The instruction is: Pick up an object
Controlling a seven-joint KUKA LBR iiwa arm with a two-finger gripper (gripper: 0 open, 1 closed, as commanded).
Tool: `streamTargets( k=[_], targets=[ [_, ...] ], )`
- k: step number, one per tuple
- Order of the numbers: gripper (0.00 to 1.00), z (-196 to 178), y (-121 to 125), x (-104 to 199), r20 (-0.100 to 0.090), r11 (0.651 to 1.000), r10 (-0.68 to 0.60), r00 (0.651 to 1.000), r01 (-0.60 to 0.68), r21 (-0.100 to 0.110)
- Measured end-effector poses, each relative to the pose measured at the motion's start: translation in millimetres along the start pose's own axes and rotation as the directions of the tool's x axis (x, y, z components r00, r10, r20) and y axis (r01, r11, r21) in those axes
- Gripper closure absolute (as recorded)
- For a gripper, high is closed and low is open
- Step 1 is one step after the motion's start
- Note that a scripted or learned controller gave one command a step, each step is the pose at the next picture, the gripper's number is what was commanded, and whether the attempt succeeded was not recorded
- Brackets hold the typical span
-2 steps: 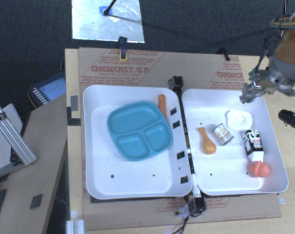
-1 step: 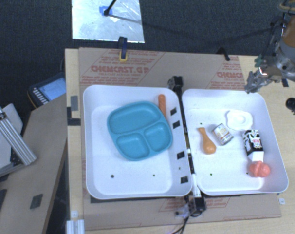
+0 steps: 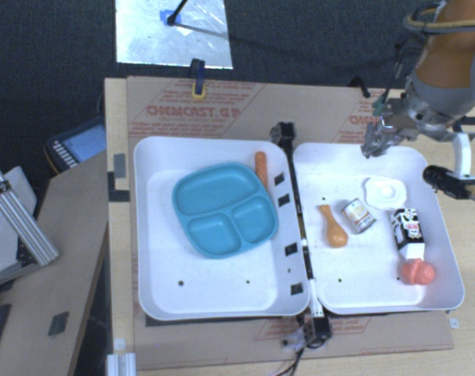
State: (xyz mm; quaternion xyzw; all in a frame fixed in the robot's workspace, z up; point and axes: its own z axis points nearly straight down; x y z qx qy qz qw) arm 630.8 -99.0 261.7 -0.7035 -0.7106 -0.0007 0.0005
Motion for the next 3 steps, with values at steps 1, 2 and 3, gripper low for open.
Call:
streamTargets(
  k=[1, 2, 3],
  targets=[
    [1.0, 16, -7, 50, 0.001, 1.0, 0.002, 1.0, -0.002, 0.0],
    [1.0, 31, -17, 101, 0.0, 1.0, 0.001, 1.0, -0.001, 0.001],
    [1.0, 33, -26, 165, 0.0, 1.0, 0.0, 1.0, 0.0, 0.001]
  ],
)
